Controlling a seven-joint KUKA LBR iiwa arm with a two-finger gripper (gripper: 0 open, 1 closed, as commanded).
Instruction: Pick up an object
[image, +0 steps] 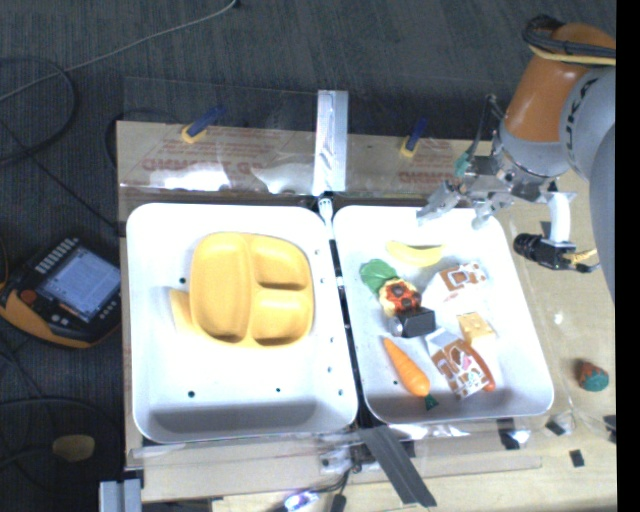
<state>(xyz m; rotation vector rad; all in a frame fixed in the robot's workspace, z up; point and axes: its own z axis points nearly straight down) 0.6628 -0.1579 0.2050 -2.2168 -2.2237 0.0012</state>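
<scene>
Arm (580, 90) was cut off by the frame's right and top edges, upper right. Gripper (462, 203) fingers were too small and blurred to read at the right bin's (530, 330) upper rim. Yellow tray (250, 287) hid most of a yellow piece (179, 308) under its left side. Bottom centre, a dark bar (405, 480) and clamp ran out of frame.
</scene>
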